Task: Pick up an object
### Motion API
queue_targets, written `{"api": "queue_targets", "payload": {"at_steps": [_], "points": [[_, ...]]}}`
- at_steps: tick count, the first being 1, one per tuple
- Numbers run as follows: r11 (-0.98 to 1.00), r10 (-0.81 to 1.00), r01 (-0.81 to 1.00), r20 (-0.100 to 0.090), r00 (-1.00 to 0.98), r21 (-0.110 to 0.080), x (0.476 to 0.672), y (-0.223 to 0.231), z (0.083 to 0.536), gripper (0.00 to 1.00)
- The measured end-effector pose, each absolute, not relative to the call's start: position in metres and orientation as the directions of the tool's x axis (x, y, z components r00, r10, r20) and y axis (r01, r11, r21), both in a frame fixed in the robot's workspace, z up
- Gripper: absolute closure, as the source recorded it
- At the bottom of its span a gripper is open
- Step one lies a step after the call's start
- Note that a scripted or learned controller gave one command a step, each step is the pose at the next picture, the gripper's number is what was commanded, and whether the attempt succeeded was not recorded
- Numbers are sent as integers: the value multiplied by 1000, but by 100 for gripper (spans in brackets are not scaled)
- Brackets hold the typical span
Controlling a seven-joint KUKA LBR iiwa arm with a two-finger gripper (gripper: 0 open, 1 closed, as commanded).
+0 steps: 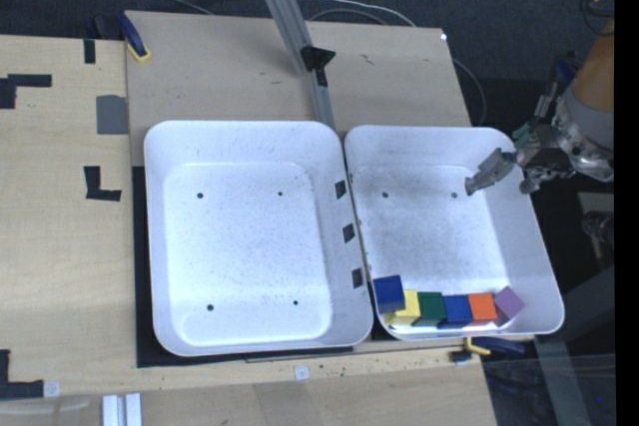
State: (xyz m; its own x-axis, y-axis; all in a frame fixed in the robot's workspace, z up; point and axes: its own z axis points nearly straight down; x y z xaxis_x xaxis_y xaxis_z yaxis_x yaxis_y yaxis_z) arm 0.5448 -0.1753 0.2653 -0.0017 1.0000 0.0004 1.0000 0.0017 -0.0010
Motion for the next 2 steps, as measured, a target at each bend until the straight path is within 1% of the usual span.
{"api": "queue_targets", "payload": {"at_steps": [1,2], "points": [[11,1000,1000,2,-11,6,558,-85,327,0],[11,1000,1000,3,-11,2,532,24,369,0]]}}
